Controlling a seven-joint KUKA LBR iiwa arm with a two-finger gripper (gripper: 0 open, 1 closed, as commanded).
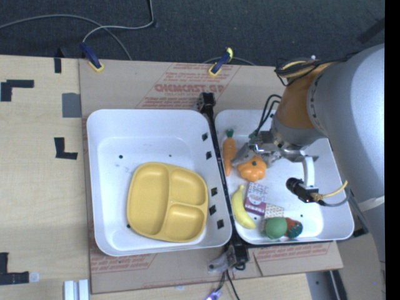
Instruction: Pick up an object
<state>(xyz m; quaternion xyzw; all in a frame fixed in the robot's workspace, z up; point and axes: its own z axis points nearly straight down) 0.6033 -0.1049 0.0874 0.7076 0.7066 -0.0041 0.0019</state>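
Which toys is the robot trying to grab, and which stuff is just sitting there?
For the job:
- pincer, right over the toys
- orange pumpkin, just under it
- carrot
- banana
- small printed box
- green ball

Just lying about:
- yellow divided plate in the left bin
- yellow-and-blue clamps on the cardboard

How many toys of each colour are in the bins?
Yellow: 2, the tray and the banana
Orange: 2, the carrot and the pumpkin
Green: 1, the ball
White and purple: 1, the small box
Total: 6
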